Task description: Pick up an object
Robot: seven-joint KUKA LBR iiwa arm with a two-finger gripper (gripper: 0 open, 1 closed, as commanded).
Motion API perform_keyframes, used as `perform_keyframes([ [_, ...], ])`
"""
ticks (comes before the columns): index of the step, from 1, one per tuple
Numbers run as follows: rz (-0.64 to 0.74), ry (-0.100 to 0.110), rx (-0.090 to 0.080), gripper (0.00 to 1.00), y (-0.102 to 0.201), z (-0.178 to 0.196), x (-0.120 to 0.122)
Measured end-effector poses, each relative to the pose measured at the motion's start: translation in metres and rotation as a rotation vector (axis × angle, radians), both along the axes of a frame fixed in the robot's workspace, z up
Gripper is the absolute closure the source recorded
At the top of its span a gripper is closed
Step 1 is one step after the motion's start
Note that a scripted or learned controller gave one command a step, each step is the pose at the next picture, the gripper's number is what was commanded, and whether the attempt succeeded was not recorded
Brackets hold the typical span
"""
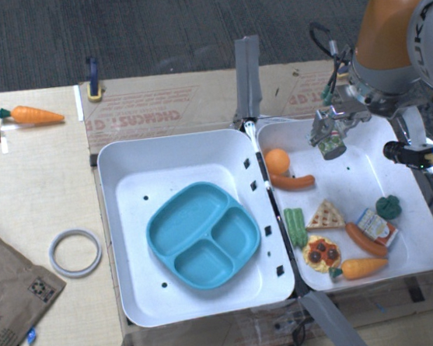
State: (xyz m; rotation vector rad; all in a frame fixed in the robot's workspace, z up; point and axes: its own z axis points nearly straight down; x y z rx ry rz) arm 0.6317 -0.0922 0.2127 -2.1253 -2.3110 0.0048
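Several toy foods crowd the right bin (429,256); the pincer (330,142) hangs above its far end, grip state unreadable, probably lining up.

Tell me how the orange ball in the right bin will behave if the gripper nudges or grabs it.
The orange ball looks round and smooth, so it would probably roll when nudged. It may slip from a pinch. The sausage beside it might stop it.
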Motion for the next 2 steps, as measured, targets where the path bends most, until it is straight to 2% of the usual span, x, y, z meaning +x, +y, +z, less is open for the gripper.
perform_keyframes([
  [1, 0.068, 0.001, 0.0, 1.0, -0.006, 0.101, 0.003],
  [2, 0.291, 0.001, 0.001, 1.0, -0.039, 0.121, -0.027],
])
